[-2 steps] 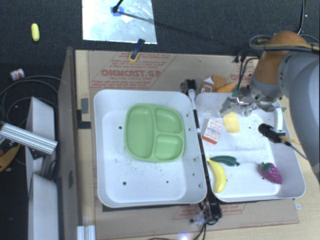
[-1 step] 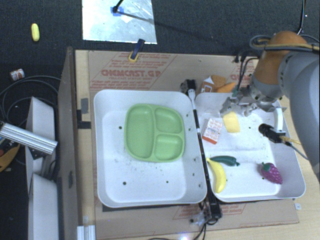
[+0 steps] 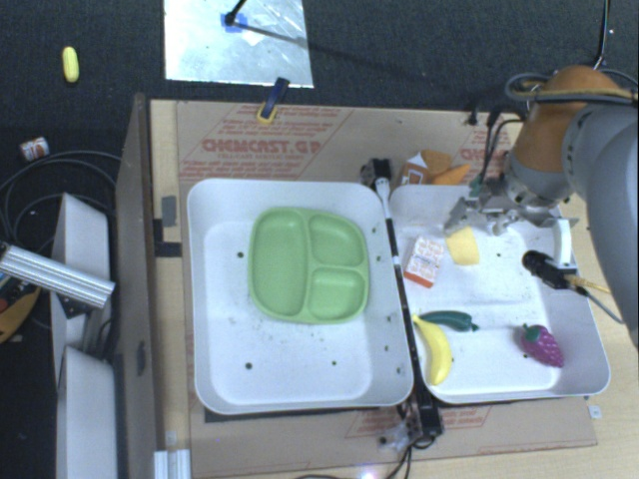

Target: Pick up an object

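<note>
Loose objects lie scattered in the right-hand white bin: a pale yellow block near the top, a small red-and-white carton beside it, a dark green pepper, a yellow banana against the left wall, purple grapes lower right.

The arm is cut off by the right edge, so its upper links go unseen. Its wrist covers the far right corner of the right bin. An orange thing behind that bin is partly hidden by the bin's rim and cannot be named. The printing on the small red-and-white packet is too small to read. At the left edge, a coil of black cable and a metal bar run out of frame. The tiny thing on the floor, perhaps a can, is too small to tell.
</note>
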Controlling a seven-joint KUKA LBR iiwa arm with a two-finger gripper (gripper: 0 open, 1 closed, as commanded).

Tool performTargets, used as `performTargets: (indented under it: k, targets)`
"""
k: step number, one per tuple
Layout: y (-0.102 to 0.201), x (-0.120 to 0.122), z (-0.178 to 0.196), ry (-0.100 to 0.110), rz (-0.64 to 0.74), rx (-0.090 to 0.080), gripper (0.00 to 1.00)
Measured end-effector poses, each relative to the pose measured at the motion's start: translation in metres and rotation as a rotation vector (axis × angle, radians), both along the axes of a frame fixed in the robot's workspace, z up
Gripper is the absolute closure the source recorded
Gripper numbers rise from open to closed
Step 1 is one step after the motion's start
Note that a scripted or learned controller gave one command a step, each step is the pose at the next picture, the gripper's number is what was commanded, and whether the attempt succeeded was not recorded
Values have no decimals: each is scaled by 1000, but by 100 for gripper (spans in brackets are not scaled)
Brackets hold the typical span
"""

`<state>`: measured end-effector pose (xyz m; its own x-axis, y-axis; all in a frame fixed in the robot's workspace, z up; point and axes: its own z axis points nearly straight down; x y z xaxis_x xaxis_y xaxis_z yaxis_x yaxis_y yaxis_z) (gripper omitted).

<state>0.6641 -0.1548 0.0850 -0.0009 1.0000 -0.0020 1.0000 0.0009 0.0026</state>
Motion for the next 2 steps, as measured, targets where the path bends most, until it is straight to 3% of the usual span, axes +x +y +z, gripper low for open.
performTargets:
  k: [1,2]
  targets:
    - [18,5,0,-1,5,1,0]
    - [12,-11,0,2,0,0,0]
